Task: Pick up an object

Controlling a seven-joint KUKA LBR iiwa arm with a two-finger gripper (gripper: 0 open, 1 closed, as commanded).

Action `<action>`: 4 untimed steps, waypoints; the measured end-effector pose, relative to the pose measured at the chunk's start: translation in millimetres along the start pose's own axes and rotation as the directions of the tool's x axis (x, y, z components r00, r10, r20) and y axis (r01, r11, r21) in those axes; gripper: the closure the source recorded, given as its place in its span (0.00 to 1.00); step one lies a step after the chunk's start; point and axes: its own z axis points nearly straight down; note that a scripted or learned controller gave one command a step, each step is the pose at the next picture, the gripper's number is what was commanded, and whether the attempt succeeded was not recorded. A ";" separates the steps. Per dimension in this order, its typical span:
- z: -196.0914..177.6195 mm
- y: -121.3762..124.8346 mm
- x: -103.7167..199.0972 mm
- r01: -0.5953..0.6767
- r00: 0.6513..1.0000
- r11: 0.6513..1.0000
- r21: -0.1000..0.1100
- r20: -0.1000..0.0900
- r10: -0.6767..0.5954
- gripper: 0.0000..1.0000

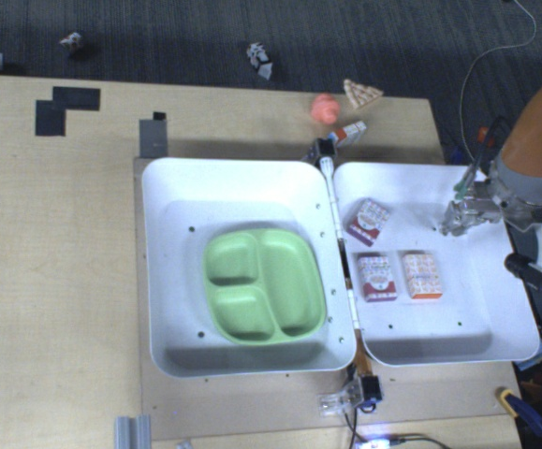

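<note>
Gripper [454,219] over right bin [495,335], grip state unclear; three small packs [376,277] sit left, so a descent here likely misses.

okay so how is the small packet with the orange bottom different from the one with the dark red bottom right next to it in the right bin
The orange-bottomed packet sits on the side toward the gripper; the dark-red-bottomed packet lies closer to the divider between the bins. Their bottom bands differ in colour, orange against dark red. Both lie flat, side by side, similar in size, with white patterned tops.

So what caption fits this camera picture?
Gripper over right bin near three small packets; green tray in left bin.
</note>
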 end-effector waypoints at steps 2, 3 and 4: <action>19.1 -50.2 52.4 0.001 1.000 1.000 -0.001 -0.002 -0.001 0.00; 7.1 -47.8 52.3 0.002 1.000 1.000 -0.008 0.000 -0.002 1.00; 7.2 -48.0 52.3 0.002 1.000 1.000 -0.008 0.000 -0.002 0.00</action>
